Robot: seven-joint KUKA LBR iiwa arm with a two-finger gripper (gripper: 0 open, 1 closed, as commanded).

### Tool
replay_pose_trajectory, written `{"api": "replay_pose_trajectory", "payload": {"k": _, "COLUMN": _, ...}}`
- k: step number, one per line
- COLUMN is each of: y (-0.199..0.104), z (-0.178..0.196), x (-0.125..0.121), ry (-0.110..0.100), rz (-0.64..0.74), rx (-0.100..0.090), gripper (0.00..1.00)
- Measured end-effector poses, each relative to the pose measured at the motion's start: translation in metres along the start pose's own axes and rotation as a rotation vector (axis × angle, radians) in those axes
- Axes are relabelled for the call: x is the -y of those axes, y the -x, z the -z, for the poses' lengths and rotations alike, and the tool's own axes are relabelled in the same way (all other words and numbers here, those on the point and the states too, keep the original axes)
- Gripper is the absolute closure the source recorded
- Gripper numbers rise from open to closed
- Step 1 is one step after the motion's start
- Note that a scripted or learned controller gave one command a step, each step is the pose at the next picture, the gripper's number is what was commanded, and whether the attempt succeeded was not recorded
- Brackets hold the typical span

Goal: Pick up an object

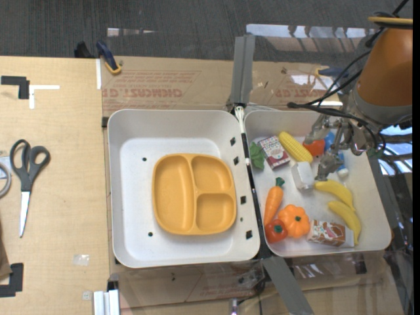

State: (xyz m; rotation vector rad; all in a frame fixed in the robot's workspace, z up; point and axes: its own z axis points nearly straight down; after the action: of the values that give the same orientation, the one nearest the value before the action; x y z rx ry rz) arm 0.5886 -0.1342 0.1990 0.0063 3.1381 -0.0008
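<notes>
Worktop (52, 241) holds two white bins. Right bin (374, 241) is full of toy food: bananas (341, 202), corn (295, 147), carrot (273, 204). Jaws (326, 166) hang over a small white block (304, 176); how wide, I cannot tell.

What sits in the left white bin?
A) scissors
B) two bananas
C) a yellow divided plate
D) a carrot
C: the yellow divided plate lies in the left bin; the scissors rest on the bench outside it, while the carrot and bananas are in the right bin.
</notes>
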Motion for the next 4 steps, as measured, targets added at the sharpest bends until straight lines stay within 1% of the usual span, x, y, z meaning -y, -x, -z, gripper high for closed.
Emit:
{"api": "replay_pose_trajectory", "payload": {"k": 1, "y": 0.040, "z": -0.094, "x": -0.001, "ry": 0.000, "rz": 0.027, "rx": 0.003, "gripper": 0.00}}
{"api": "replay_pose_trajectory", "payload": {"k": 2, "y": 0.042, "z": -0.106, "x": -0.020, "ry": 0.000, "rz": -0.292, "rx": 0.001, "gripper": 0.00}}
{"api": "replay_pose_trajectory", "payload": {"k": 3, "y": -0.016, "z": -0.106, "x": 0.041, "ry": -0.001, "rz": -0.401, "rx": -0.001, "gripper": 0.00}}
{"api": "replay_pose_trajectory", "payload": {"k": 4, "y": 0.030, "z": -0.105, "x": 0.029, "ry": -0.001, "rz": -0.508, "rx": 0.004, "gripper": 0.00}}
